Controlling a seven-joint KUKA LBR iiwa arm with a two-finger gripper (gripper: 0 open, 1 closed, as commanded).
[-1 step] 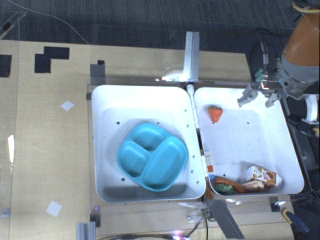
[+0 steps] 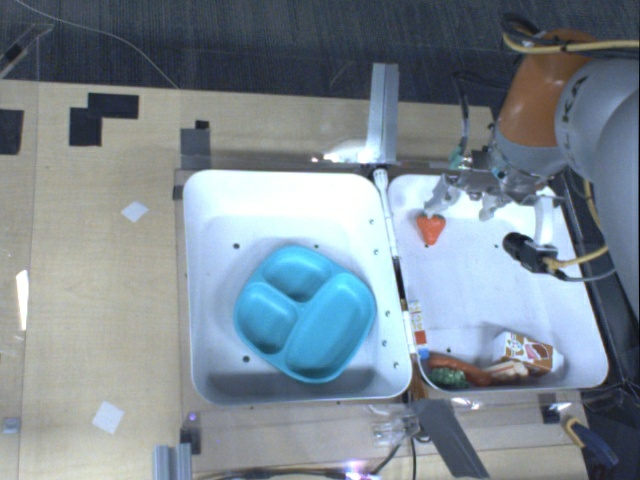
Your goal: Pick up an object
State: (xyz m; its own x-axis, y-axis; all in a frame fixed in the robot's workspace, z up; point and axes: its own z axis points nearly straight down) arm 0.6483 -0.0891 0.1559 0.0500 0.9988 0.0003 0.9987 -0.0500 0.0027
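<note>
Two shallow white bins sit side by side on the bench (image 2: 90,298). The left bin (image 2: 215,208) holds one thing: a blue divided plate (image 2: 305,313) with three compartments, lying near the bin's middle and slightly toward its near wall.

The right bin (image 2: 590,363) holds several small items. One orange-red piece, like a small strawberry or carrot top (image 2: 431,230), lies near the far left corner of that bin. Along the near wall lie one small carton with brown and white print (image 2: 525,353), tilted on its side, and beside it a cluster of toy food (image 2: 455,373), with green and reddish-brown parts; the count in that cluster cannot be told.

The gripper (image 2: 463,200) hangs over the far part of the right bin, its fingers (image 2: 440,198) spread wide with nothing between them. One fingertip is just above the orange-red piece, close beside it.
</note>
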